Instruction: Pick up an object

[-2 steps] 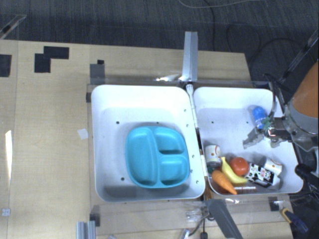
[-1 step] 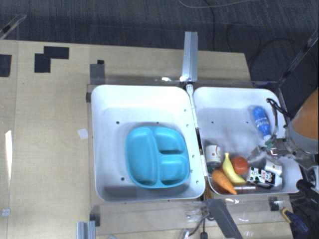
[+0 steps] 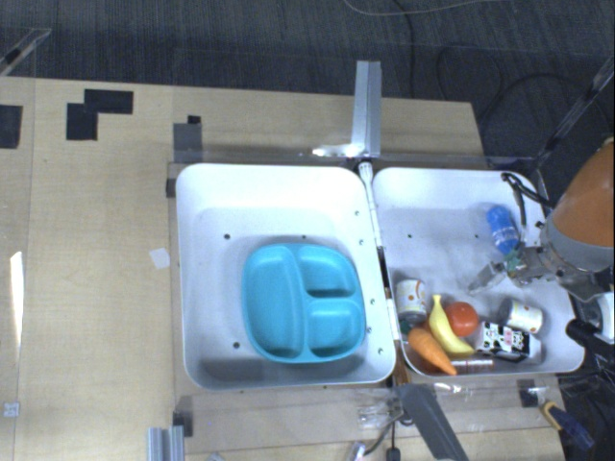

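Two shallow white bins are seen side by side on the tabletop (image 3: 86,305): the left bin (image 3: 207,219) and the right bin (image 3: 423,200). One blue divided tray (image 3: 303,301) (three compartments can be counted) lies in the left bin, toward its near side. In the right bin, seven objects are counted: one blue bottle (image 3: 501,229), one small can (image 3: 411,299), one banana (image 3: 444,327), one carrot (image 3: 430,351), one red ball-like fruit (image 3: 463,318), one white cup (image 3: 524,316) lying on its side, and one black and white box (image 3: 504,341). The banana, carrot, red fruit and can are clustered at the near edge of the bin, touching or just beside one another. The arm (image 3: 586,209) is seen reaching in from the right, and the jaws (image 3: 495,275) hang over the right bin's floor, just below the blue bottle and above the white cup and red fruit. Nothing is seen between the jaws; whether they are parted or closed cannot be told. Print on the can and the box is too small to be read.
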Robot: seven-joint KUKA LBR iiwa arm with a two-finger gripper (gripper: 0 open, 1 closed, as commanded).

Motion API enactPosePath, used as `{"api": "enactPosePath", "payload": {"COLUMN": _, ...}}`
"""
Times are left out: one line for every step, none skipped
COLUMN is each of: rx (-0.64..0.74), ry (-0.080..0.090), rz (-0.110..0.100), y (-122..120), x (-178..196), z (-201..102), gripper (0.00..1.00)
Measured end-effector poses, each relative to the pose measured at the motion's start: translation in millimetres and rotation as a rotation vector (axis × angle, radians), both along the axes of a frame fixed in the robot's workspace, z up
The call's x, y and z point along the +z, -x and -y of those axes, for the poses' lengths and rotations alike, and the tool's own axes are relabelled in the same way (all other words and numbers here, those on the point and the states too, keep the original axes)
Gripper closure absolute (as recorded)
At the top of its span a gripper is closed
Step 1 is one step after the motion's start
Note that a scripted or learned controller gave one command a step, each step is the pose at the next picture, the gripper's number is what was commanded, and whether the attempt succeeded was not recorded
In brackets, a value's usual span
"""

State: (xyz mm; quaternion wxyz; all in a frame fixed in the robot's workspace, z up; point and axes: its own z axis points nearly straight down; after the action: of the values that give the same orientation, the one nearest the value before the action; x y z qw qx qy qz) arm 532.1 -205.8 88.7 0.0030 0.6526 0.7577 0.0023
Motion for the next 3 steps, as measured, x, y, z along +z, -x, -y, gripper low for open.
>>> {"api": "enactPosePath", "payload": {"rx": 0.094, "ry": 0.003, "rz": 0.005, "y": -69, "x": 0, "z": -10, "gripper": 0.00}}
{"api": "enactPosePath", "payload": {"rx": -0.161, "ry": 0.000, "rz": -0.009, "y": -114, "x": -2, "z": -32, "gripper": 0.00}}
{"api": "enactPosePath", "payload": {"rx": -0.289, "ry": 0.016, "rz": -0.053, "y": -124, "x": -3, "z": -56, "gripper": 0.00}}
